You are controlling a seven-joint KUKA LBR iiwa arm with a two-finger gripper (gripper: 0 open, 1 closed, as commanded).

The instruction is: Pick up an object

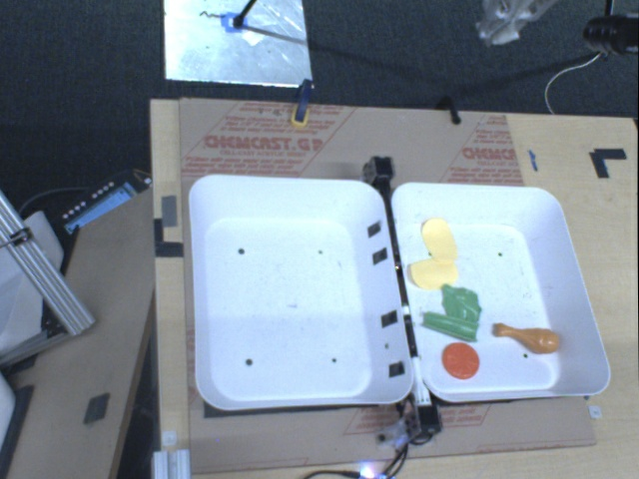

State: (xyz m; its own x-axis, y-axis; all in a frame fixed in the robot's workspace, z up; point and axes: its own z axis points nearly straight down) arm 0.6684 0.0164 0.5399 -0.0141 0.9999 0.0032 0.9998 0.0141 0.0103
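Note:
The right bin (559, 228) holds several small objects. A pale yellow oval piece (437, 237) lies near its left wall, with a second yellow piece (433, 273) just below it. A green toy (455, 311) sits under those, a red disc (460, 360) lies near the front left corner, and an orange-brown drumstick shape (528, 338) lies to the right of the disc. My gripper (509, 10) hangs blurred at the top right, high above the bench and well behind the right bin, far from all the objects.
The left bin (215, 267) stands beside the right one, joined by black clips along the shared wall. Both rest on a cardboard sheet (260, 138). A shiny metal plate (235, 28) lies at the back left, and cables cross the dark floor behind the bench.

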